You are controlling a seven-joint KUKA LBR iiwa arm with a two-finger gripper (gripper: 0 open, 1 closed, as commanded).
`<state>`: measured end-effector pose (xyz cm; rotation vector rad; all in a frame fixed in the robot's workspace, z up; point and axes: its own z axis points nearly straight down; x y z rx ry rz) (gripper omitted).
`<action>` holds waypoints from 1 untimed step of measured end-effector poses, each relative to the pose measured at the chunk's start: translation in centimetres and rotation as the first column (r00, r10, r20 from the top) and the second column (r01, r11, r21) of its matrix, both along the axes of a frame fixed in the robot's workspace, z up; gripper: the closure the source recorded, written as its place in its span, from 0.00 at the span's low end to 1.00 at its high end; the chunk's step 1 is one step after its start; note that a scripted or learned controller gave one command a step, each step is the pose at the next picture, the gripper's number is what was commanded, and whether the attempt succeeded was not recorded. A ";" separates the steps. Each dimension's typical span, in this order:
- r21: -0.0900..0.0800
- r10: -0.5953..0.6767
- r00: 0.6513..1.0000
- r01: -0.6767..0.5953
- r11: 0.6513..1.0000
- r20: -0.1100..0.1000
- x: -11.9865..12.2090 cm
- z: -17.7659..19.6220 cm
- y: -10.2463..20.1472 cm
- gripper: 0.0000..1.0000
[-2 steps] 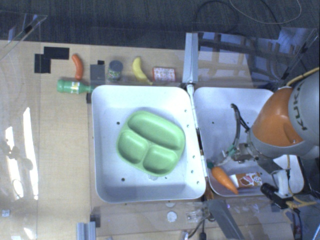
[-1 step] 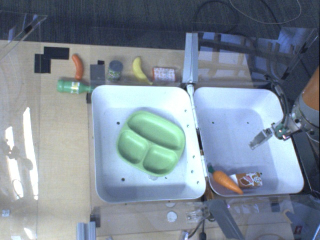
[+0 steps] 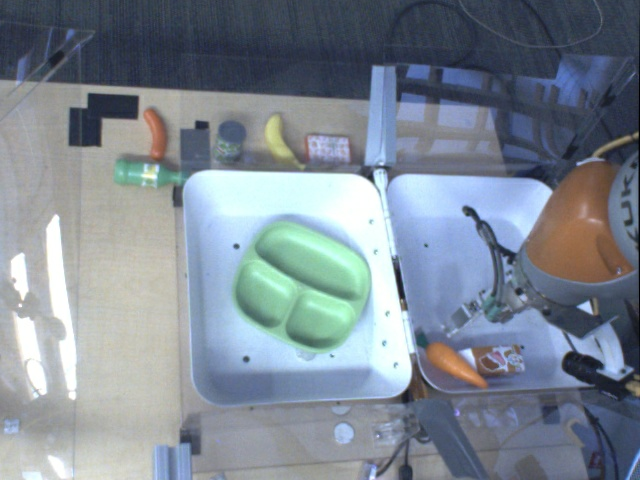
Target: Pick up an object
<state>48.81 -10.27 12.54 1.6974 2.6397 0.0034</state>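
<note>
My claw (image 3: 462, 318) hangs just above the carrot (image 3: 455, 363), finger state unclear. Risk: carrot's wedged against bin wall (image 3: 412, 363), 1 finger may jam.

Green three-compartment tray (image 3: 303, 285) lies flat, open side up, turned at a slant in the middle of the left bin (image 3: 210, 368); orange carrot (image 3: 455, 364) lies on its side at the right bin's (image 3: 440, 218) near-left corner; small red-and-white packet (image 3: 499, 359) flat just beside it.
</note>
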 end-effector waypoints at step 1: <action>0.001 -0.444 0.896 0.444 0.896 0.006 6.3 7.3 -5.8 0.00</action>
